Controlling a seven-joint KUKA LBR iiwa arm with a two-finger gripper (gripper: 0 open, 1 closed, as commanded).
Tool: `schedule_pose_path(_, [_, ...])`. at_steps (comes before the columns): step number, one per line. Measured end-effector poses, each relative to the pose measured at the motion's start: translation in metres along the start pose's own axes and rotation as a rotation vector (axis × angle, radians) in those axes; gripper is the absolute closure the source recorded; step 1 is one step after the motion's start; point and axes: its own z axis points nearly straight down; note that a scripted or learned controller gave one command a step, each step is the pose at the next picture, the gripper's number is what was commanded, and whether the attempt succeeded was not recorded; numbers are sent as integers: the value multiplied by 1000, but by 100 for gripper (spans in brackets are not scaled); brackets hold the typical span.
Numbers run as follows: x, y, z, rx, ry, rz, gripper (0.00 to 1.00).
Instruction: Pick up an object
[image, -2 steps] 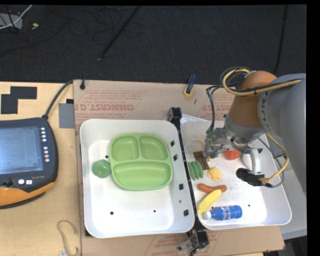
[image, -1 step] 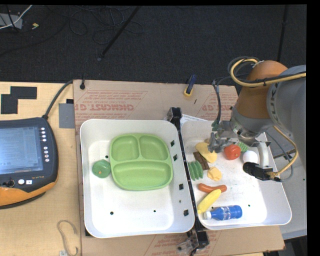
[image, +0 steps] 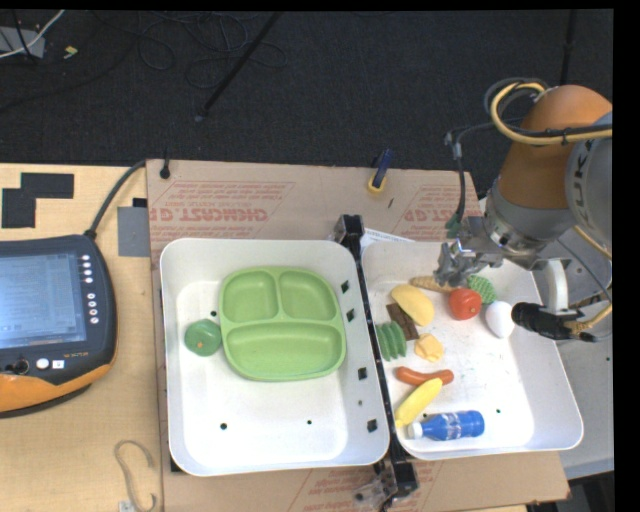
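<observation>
Gripper (image: 458, 262) sits low over the right bin (image: 545, 425), at its 12 o'clock edge; jaw state cannot be told. Nothing is seen between the fingers. A tomato (image: 464, 303) lies just at the gripper's 6 o'clock, with a green piece (image: 483, 288) at its 1 o'clock and an egg (image: 498, 318) at its 3 o'clock. A lemon (image: 413, 305), cheese (image: 429, 347), sausage (image: 424, 376), banana (image: 418, 401) and bottle (image: 451, 426) run toward 6 o'clock. The left bin (image: 190, 420) holds a green tray (image: 282, 324), a green ball (image: 203, 337) touching it at 9 o'clock.
</observation>
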Motion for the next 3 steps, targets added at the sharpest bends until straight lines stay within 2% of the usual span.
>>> schedule_pose_path(1, [-2, 0, -18, 2, 1, 1, 100])
schedule_pose_path(2, [37, -27, -25, 7, 3, -3, 100])
schedule_pose_path(3, [85, -48, -12, 9, 3, -3, 100])
